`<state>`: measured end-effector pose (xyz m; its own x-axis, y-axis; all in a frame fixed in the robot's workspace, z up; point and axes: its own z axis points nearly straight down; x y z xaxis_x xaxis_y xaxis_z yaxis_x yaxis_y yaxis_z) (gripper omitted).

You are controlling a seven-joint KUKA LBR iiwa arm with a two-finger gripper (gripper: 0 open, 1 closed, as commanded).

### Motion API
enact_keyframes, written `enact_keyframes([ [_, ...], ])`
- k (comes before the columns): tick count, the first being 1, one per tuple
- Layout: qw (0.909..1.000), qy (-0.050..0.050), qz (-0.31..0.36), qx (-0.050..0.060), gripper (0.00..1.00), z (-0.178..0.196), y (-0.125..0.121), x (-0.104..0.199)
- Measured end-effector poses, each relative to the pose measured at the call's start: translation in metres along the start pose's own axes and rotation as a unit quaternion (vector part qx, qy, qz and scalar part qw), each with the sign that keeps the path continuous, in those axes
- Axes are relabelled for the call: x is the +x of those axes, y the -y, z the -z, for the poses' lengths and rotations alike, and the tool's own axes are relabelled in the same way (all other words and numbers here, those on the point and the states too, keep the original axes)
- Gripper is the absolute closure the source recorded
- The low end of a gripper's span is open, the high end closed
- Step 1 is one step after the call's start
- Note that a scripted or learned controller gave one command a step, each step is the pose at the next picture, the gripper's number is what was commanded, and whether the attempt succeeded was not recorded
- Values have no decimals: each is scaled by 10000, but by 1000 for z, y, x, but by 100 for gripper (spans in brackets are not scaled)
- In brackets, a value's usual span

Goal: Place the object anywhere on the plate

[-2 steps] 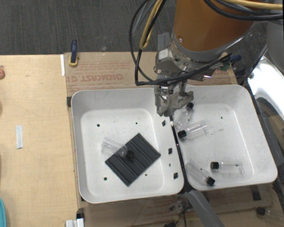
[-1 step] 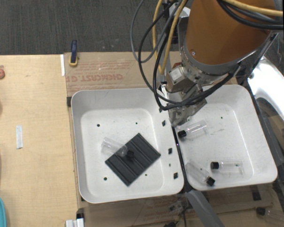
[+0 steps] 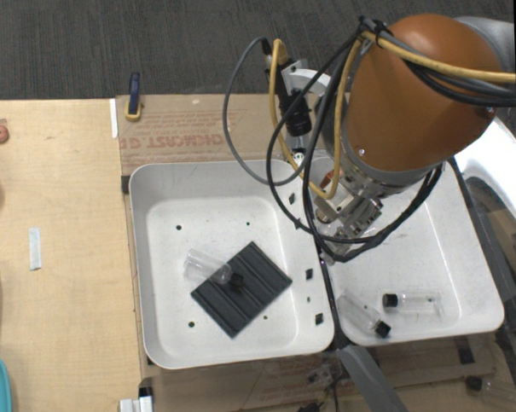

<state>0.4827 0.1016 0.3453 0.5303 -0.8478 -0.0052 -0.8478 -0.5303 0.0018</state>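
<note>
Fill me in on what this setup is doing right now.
A KUKA arm reaches in from the right, its gripper hovering over the divide between the two white bins. In the left bin lies a dark ribbed plate, with a clear tube-like object resting at its upper left corner, partly on it. Two more clear tubes with black caps lie in the right bin. Nothing is visibly between the fingers.

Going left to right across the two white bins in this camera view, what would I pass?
Clear tube → black plate → gripper → second clear tube with black cap.
</note>
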Motion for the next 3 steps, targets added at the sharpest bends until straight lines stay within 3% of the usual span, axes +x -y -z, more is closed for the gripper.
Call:
enact_keyframes([
  [1, 9971, 0, 765, 1, 100, -81, 65, -25],
  [2, 9983, -2, 576, 11, 100, -106, 97, 37],
  [3, 9710, -1, 2389, 1, 100, -81, 40, 47],
])
